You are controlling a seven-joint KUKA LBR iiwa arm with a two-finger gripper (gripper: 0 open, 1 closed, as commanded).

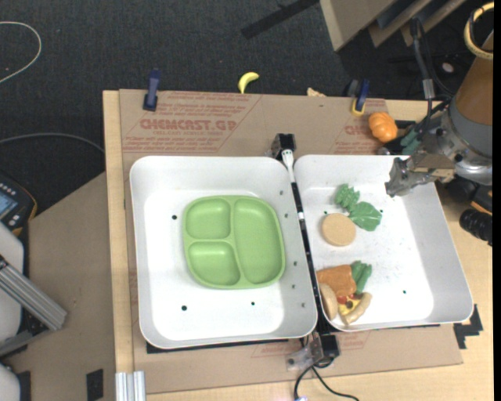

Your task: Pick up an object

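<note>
Gripper (398, 182): over right bin (438, 266), near green leaf toy (358, 210).
Jaws: cannot tell, too blurred.
Advice: centre above leaf toy, descend straight.

Dark carpet floor (117, 47) lay behind the tabletop (470, 251), which was light wood. A brown cardboard sheet (203, 117) with red print covered it, held at the far edge by two blue clamps (151, 90). White cable (23, 39) looped on the floor at top left. Cardboard box (376, 19) sat at top right. Lighting was even.
</note>
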